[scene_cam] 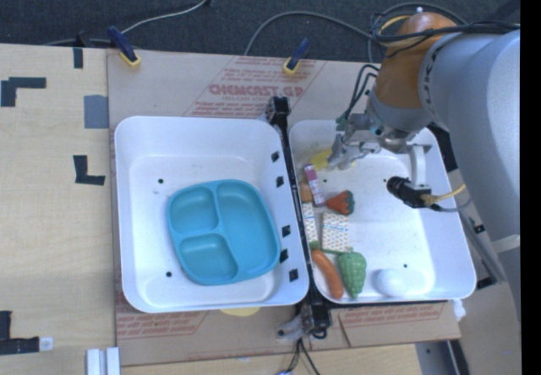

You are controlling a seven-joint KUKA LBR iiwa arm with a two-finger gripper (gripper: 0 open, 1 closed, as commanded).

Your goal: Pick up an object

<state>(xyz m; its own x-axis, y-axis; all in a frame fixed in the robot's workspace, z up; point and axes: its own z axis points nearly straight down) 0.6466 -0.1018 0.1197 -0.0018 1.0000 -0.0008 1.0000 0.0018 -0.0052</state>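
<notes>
The gripper (342, 155) hangs over the upper left part of the right bin (439, 238), above a yellow item (319, 159) by the bin's wall. Whether the claw is open or closed, I cannot tell from this angle. Just below it lies a small tube with a pink cap (314, 182), and beside that a strawberry-like red toy (340, 203). Further down sit a patterned packet (335, 235), an orange carrot (327, 273), a green leafy toy (352, 272) and a white egg-shaped object (392, 281) near the front. Over in the left bin (135, 196), a blue divided plate (222, 230) rests flat.
</notes>
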